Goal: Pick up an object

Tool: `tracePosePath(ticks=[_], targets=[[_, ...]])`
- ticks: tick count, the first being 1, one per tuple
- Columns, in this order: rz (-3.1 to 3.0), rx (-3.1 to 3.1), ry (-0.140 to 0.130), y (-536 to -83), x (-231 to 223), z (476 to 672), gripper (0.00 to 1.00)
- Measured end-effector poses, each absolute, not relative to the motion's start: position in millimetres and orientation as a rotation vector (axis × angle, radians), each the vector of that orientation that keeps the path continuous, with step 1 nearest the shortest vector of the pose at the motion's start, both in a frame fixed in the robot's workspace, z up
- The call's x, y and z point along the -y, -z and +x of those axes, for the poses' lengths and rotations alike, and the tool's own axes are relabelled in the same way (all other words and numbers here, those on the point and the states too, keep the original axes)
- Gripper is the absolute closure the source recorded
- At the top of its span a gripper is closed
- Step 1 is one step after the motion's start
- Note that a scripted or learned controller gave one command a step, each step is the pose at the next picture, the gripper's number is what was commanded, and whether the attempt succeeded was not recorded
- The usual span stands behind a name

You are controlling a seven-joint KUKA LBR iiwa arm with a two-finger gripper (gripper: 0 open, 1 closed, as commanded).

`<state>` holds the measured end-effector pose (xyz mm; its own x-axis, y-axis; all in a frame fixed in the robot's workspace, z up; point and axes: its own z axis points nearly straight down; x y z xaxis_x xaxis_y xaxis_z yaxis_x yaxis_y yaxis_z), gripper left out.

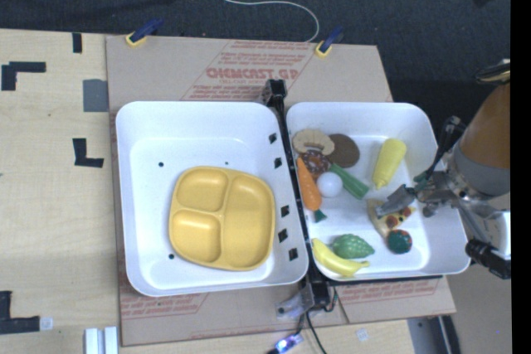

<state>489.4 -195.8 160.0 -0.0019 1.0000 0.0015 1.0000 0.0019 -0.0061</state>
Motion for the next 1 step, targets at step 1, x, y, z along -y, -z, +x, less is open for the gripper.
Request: tracePosePath(ticks=[1], targets=[[-2.215, 2.219, -0.004, -108.8, 184.1, 487.9, 0.00]])
